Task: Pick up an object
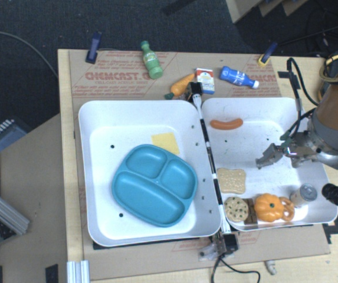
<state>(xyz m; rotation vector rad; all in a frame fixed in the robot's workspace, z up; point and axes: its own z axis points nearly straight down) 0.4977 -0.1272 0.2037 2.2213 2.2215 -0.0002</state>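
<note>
While the hand (267,157) hangs spread and empty, descending could miss the bread slice (232,180) at seven o'clock.

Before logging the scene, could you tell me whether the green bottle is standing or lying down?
Lying down: the green bottle rests on its side on the bench, behind the bins.

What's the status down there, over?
Gripper low over right bin, holding nothing visible. Sausage, bread slice, cookie, pumpkin untouched. Nothing blocking.
</note>
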